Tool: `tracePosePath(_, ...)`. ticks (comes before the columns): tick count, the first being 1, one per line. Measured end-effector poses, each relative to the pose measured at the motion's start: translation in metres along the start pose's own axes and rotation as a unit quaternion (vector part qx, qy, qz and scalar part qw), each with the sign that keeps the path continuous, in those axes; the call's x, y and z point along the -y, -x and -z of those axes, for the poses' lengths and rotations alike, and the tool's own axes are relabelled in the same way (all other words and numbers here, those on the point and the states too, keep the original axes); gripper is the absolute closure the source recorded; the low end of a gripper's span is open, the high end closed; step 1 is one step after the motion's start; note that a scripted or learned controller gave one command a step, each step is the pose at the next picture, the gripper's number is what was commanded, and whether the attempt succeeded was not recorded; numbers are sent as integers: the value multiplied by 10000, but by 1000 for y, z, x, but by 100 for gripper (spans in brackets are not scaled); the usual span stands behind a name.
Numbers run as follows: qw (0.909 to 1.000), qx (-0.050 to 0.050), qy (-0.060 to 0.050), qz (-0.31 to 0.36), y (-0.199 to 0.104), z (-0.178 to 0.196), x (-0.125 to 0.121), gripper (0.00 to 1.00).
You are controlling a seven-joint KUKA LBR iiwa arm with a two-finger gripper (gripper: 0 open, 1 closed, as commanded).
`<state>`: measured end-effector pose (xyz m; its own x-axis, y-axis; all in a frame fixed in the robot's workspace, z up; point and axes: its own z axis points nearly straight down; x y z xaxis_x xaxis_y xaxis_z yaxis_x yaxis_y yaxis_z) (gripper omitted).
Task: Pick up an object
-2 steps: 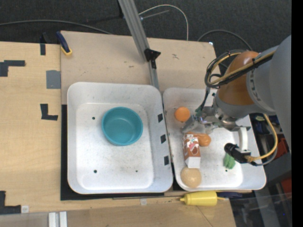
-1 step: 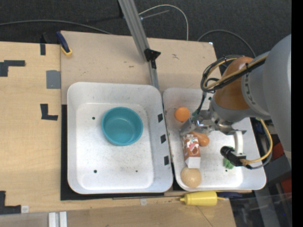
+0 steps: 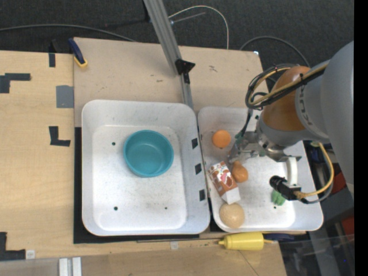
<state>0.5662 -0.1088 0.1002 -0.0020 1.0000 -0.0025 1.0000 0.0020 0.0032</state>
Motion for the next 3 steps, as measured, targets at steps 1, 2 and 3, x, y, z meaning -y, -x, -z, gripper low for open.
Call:
tracePosePath(1,10000,-12,-7,0,-4,43,-1,100)
tracePosePath(2,10000,-11,3,2,-12,99,3,100)
tracePosePath(3,10000,-8,6,-1,-12,152,2,100)
